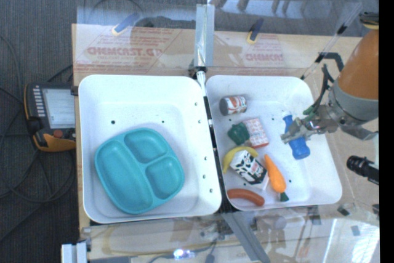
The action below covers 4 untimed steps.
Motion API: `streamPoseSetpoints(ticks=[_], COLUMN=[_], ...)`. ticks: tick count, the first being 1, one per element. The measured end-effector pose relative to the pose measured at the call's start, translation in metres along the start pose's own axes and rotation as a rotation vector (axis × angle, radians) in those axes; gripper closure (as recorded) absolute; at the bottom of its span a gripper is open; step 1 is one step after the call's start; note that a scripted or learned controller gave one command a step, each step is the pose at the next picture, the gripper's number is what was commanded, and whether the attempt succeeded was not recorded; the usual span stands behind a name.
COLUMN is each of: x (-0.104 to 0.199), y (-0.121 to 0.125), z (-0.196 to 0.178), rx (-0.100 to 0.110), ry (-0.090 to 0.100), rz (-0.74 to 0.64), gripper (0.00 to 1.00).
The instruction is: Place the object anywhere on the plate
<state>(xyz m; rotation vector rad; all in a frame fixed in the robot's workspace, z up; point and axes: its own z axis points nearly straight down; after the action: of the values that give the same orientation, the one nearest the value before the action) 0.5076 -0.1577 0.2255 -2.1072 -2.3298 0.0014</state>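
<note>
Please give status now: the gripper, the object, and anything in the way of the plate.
Gripper low in right bin, at blue object; grasp not confirmed. Teal plate in left bin, nothing on it. Bin walls between them to cross.

light: bright, even from above my bench | glare: clear panels [277,9] behind my bins | shadows: soft | focus: slightly soft

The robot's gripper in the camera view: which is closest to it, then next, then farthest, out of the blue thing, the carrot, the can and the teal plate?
From the gripper:
1. Blue object, right at the gripper, right bin.
2. Carrot, lower in the same bin.
3. Can, upper left of that bin; only slightly farther than the carrot.
4. Teal plate, in the left bin.
</note>
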Motion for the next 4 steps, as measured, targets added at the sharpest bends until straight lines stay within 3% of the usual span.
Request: streamPoseSetpoints(ticks=[1, 2, 3, 4], x=[0.048, 0.12, 0.171, 0.257], y=[0.049, -0.013, 0.01, 0.001], z=[0.05, 0.043, 0.025, 0.043], rx=[0.003, 0.005, 0.003, 0.004], ry=[0.001, 0.001, 0.0, 0.0], rz=[0.072, 0.068, 0.013, -0.126], gripper=[1.0, 1.0, 1.0, 1.0])
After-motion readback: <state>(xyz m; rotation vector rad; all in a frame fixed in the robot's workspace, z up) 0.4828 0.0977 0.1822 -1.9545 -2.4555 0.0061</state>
